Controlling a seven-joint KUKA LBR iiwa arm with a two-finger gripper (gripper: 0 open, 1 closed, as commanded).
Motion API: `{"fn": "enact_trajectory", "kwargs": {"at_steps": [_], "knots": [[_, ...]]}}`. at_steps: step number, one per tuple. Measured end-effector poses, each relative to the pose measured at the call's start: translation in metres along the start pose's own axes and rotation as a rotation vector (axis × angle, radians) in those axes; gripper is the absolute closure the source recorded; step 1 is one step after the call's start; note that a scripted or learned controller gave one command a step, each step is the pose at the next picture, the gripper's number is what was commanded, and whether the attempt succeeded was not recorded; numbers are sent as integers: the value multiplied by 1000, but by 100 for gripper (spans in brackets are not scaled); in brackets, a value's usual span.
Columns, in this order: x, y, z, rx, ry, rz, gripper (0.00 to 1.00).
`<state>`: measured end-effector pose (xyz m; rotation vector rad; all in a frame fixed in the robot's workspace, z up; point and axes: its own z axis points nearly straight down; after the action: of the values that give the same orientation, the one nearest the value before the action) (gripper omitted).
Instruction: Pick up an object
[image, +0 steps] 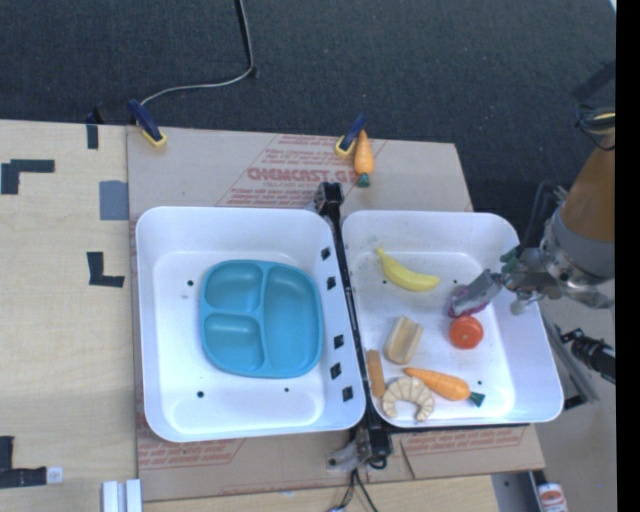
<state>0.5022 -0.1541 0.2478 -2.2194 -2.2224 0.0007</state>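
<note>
- Two shallow white bins are sitting side by side on the bench: the left bin is holding a blue divided plate, and the right bin is holding the food items.
- Reaching in from the right, the grey arm is bringing its gripper low over the right bin, just above the red tomato.
- Whether the tool is released or clenched is something I cannot tell; nothing is visibly sitting in it.
- Lying near the bin's far side is a yellow banana, left of the gripper.
- Resting mid-bin is a bread piece; a croissant and a carrot are lying close together nearer the front wall.
- Another carrot is lying outside the bins on the cardboard.
</note>
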Motion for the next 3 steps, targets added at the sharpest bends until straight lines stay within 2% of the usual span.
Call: {"fn": "enact_trajectory", "kwargs": {"at_steps": [1, 3], "knots": [[50, 7, 152, 3, 2, 0, 0], [59, 26, 162, 0, -1, 2, 0]]}}
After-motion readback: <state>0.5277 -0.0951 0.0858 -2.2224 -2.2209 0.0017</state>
